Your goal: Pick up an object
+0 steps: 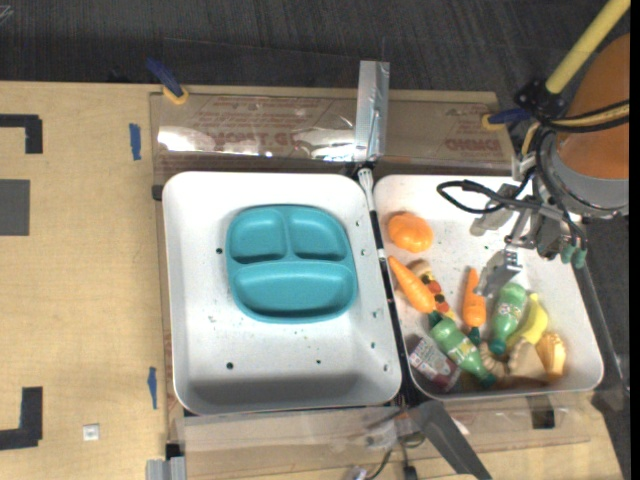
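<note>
Toys crowd the right bin's (590, 368) near edge; pincer (503, 268) hangs over them, green bottle (509, 310) at its six o'clock, bottle's length twelve-to-six.

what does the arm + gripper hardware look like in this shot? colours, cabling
The arm is grey with a broad orange band above the wrist. Black cables loop off the wrist, beside yellow cabling higher up. The gripper is small, silver-grey metal, with a few green fittings near its mount.
</note>
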Controlling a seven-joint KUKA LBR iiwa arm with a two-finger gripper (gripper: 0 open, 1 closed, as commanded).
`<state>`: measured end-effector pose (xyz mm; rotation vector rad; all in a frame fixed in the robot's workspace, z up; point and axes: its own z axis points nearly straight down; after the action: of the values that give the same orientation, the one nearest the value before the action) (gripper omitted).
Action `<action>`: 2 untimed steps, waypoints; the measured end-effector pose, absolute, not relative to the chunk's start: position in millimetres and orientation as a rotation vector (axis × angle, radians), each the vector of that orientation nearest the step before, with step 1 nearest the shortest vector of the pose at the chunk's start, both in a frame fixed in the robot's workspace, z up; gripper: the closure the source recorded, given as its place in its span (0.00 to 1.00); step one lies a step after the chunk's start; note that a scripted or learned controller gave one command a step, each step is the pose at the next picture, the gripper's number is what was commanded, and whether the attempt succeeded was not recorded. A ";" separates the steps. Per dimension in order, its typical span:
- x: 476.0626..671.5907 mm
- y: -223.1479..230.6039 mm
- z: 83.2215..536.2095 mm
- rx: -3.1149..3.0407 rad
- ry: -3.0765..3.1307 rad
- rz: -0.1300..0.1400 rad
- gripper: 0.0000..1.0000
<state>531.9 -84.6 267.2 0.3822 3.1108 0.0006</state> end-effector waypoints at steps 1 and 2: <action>526.8 -116.0 138.1 0.404 3.114 0.000 0.00; 527.9 -92.4 96.8 0.515 3.070 0.003 0.00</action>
<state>527.9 -92.4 96.8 0.5148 3.0701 0.0031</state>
